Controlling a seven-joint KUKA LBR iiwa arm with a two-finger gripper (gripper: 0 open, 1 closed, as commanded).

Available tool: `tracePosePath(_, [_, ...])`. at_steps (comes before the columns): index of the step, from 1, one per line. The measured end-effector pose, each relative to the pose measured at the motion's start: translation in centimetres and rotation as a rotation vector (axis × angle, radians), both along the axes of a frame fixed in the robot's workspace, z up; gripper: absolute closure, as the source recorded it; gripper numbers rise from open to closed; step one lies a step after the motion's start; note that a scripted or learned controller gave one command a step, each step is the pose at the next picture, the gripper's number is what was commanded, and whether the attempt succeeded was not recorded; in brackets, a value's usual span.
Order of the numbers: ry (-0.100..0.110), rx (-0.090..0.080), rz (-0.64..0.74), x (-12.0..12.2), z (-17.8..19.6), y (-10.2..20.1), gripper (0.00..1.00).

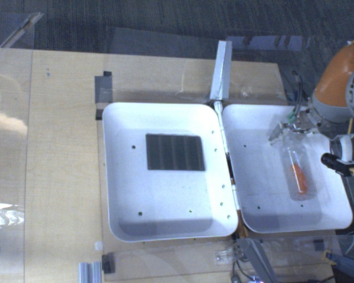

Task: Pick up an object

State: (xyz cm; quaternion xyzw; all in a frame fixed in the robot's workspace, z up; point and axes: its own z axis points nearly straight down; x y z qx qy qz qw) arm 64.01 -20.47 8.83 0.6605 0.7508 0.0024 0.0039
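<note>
Gripper point(293, 124) and wrist of the grey arm point(342, 84), with its orange band, reach in over the back right part of the right bin point(253, 211). Whether the gripper is open or closed cannot be told at this scale; its tip is a small cluster of metal parts poised at the upper end of the object.

Object: a clear tube with an orange core point(298, 175), lying flat on the floor of the right bin, toward that bin's right wall. Its long axis runs from the gripper tip toward the bin's front edge, and the orange part sits in the lower half. The upper end of the tube lies just beneath or against the gripper tip; contact cannot be confirmed.

Left bin point(124, 211): directly beside the right bin, sharing the central divider. It carries a dark ribbed rectangular pad point(174, 152) on its floor, back of centre.

Progress, as judged: the approach to the object appears complete, since the gripper is at the tube's upper end. The tube rests on the bin floor, so no lift is evident. Remaining steps: secure a grasp on the tube and raise it clear of the right bin.
</note>
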Motion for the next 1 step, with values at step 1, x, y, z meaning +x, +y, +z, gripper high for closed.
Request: tracePosePath(1, [-0.001,-0.002,0.111,-5.52,0.05,-0.07,0.00])
